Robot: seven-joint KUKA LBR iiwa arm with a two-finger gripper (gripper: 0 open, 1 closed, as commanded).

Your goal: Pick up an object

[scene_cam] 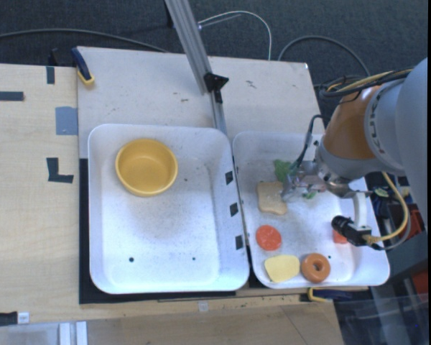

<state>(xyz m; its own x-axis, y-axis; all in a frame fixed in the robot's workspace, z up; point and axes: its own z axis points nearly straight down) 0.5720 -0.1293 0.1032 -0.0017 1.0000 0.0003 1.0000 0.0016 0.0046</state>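
You had the jaws (296, 187) low in the right bin (248, 192), at the tan, bread-like piece's (272, 198) three o'clock edge, touching or just beside it; you could not tell how far they were parted or whether they gripped anything. A green leafy item (282, 168) lay at the bread's one o'clock, partly under the wrist. Toward six o'clock sat a red disc (269, 238), a pale yellow slab (281, 268) and a glazed brown doughnut (316, 267), crowding that bin's near rim. The left bin (165, 264) offered you open floor: one smooth yellow bowl (146, 166) at its ten o'clock corner.
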